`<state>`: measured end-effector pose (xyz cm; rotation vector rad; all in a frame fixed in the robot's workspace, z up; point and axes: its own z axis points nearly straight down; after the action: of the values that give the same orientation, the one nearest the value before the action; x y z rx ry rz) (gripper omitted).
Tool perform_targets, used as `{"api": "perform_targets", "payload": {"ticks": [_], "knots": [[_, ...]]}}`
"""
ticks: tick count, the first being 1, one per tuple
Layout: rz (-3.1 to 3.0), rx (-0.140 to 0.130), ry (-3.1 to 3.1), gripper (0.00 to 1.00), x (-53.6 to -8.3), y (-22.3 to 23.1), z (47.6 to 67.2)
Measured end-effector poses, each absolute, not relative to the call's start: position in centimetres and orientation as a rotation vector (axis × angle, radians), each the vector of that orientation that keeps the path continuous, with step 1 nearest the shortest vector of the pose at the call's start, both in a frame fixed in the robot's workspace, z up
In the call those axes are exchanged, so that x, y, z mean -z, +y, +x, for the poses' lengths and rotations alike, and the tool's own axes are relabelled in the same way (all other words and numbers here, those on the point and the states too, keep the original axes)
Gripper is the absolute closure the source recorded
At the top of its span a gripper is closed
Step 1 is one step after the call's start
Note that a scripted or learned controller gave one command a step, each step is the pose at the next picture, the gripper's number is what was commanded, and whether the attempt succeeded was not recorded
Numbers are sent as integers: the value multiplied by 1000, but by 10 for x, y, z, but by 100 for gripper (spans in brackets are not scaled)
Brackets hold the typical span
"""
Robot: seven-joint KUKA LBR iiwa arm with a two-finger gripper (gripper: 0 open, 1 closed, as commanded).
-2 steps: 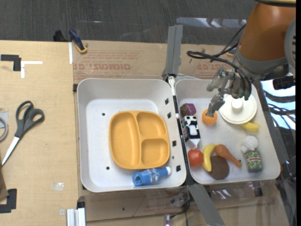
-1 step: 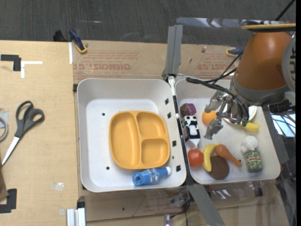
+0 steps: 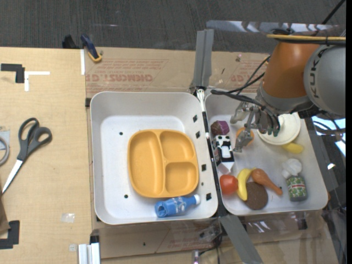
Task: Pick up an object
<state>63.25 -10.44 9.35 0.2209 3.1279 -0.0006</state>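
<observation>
Overhead view of the bench, read left to right. A pair of scissors (image 3: 26,142) lay on the wood well apart from the bins. The left bin (image 3: 104,164) held a yellow divided tray (image 3: 163,163) with a blue bottle (image 3: 176,205) lying just beside its near edge. The right bin (image 3: 316,164) held the candidate objects: a purple item (image 3: 220,127), a black-and-white toy (image 3: 224,146), a tomato (image 3: 229,184), a banana (image 3: 243,181), a brown disc (image 3: 256,196), a drumstick (image 3: 265,180), a white dish (image 3: 286,130) and a small green-labelled bottle (image 3: 296,187). The gripper (image 3: 246,139) hung low over the far part of this bin, between the toy and the dish; whether its jaws stood apart or together could not be told. Nothing was seen held, and every object rested in a bin, so the pick was judged not yet made, with descent, grasp and lift all remaining
</observation>
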Motion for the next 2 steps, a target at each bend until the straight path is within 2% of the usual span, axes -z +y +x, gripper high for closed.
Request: {"api": "perform_targets", "payload": {"ticks": [1,2], "knots": [[817,9,3028,0,-95,-98,624],[811,4,3025,100,-105,-96,625]]}}
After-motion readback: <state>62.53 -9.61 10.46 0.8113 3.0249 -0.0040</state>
